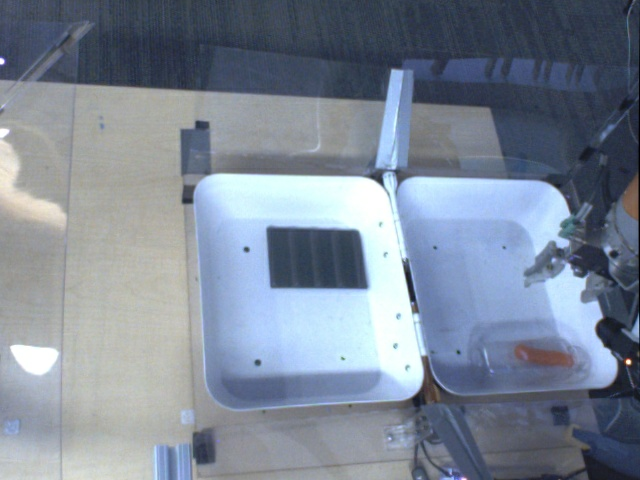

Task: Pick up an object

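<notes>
My jaws (545, 265): spread open, holding nothing, over the right bin (470, 203) | orange object (543, 355) lies below them, near the front wall | risk: fingers striking that wall, missing the grab.

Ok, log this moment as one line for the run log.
gripper: above right bin, nothing seen held | target: orange object in clear container, right bin near corner | left bin: dark ridged pad | pick: not done

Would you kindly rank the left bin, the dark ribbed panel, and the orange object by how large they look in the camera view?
1. Left bin, the largest by far.
2. Dark ribbed panel, lying flat on the left bin's floor.
3. Orange object, the smallest, in the right bin, apparently inside a clear container.
</notes>
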Robot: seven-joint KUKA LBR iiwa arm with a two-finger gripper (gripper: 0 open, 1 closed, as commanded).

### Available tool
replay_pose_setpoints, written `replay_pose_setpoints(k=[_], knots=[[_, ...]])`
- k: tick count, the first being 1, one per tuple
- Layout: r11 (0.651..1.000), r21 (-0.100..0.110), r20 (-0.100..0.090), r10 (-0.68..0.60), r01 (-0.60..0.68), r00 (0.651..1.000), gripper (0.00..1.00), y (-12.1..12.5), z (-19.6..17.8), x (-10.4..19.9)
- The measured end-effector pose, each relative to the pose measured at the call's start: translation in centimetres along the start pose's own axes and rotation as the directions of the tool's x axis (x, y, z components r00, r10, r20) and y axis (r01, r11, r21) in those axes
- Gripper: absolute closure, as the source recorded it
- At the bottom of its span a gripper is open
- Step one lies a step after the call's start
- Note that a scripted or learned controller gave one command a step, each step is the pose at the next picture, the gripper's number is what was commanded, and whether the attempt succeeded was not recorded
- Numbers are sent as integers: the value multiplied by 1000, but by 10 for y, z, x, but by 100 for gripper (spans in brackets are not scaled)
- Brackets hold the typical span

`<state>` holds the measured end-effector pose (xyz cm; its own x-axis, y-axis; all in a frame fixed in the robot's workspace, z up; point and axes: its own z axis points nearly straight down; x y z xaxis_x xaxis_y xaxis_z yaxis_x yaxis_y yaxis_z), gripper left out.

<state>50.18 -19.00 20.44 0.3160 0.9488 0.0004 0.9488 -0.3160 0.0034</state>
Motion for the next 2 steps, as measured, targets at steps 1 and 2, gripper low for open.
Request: replay_pose_setpoints(k=[1,2], knots=[[999,-5,0,-37,37,999,0,-11,114,-5],[984,0,0,-176,176,984,0,-11,108,-10]])
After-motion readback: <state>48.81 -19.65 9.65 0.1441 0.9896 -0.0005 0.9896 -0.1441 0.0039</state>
